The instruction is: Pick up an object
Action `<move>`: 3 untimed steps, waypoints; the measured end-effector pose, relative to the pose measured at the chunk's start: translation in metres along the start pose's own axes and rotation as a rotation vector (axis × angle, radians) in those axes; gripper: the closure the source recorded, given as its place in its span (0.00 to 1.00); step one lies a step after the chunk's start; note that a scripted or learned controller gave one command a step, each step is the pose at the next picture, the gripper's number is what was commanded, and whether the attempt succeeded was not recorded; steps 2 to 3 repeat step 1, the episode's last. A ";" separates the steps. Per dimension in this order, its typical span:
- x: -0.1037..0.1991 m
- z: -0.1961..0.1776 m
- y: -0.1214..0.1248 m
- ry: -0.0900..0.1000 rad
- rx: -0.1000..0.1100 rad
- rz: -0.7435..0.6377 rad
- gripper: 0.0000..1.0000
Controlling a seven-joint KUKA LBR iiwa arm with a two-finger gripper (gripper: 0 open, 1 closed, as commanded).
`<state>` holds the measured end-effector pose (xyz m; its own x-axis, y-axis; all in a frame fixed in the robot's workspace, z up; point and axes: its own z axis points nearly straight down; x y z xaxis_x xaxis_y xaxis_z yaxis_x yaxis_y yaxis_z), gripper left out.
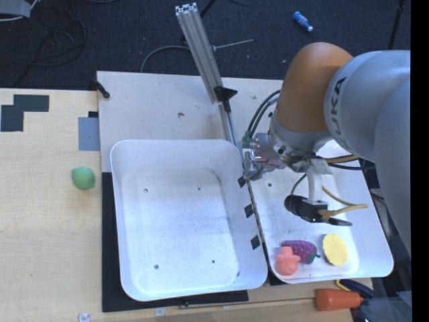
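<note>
The gripper (260, 159) hangs over the far left part of the right bin (379, 257), beside the divide from the left bin (119, 200); whether it is clenched or released cannot be told. At the right bin's near end lie purple toy grapes (299, 249), a pink-orange toy (287, 262) touching them, and a yellow toy (335, 249) just to the right.

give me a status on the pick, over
Gripper at right bin left edge, nothing seen held. Pink toy, purple grapes, yellow piece at bin's near end, untouched. Nothing blocking them.
</note>
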<state>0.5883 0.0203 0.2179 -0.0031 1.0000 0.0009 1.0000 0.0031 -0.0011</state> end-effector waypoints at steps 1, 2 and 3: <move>0.048 -0.009 0.011 0.000 -0.001 0.000 1.00; 0.048 -0.009 0.011 0.000 -0.001 0.000 1.00; 0.048 -0.009 0.011 0.000 -0.001 0.000 1.00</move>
